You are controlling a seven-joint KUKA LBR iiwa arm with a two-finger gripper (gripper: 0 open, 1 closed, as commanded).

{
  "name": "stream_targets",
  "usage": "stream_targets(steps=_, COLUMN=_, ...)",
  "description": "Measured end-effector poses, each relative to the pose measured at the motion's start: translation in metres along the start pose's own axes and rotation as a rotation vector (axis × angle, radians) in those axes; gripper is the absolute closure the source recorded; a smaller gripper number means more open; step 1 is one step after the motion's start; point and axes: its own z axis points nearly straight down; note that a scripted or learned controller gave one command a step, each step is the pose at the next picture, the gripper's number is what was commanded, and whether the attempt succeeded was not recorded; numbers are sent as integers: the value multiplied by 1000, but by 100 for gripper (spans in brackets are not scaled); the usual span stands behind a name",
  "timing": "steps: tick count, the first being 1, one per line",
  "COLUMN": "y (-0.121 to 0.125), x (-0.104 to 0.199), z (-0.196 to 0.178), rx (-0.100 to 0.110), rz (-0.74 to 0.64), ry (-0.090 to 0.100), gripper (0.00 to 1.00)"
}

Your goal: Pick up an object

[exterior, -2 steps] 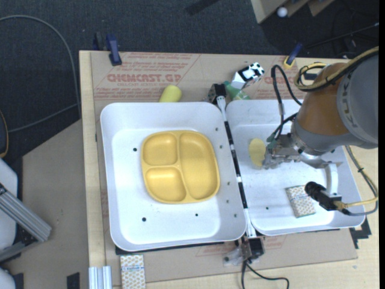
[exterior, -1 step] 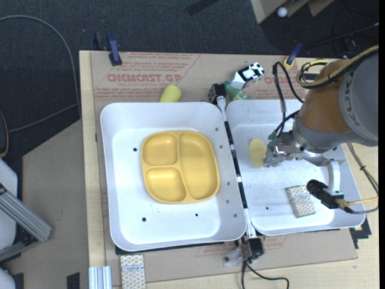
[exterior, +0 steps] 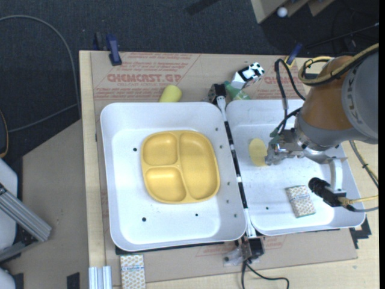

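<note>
Gripper [exterior: 275,153] beside the pale yellow piece [exterior: 257,152]; grasp state unclear to me. It could nudge away against the right bin [exterior: 264,221] floor.

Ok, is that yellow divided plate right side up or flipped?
Right side up: the plate in the left bin shows three hollow compartments facing up.

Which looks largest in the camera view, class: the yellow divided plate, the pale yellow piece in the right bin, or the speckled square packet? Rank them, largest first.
1. Yellow divided plate, by far the largest.
2. Speckled square packet.
3. Pale yellow piece.
The last two look close in size, so their order is unsure.
</note>
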Motion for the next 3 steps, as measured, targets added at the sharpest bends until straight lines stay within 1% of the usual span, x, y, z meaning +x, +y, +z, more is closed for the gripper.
stream_targets(steps=1, y=0, x=0, z=0, rx=0, rz=0, ry=0, gripper=0)
stream_targets(steps=2, y=38, x=-9, z=36, rx=0, rz=-2, ry=-1, gripper=0)
stream_targets(steps=3, y=32, x=5, z=36, rx=4, rz=-2, ry=0, gripper=0)
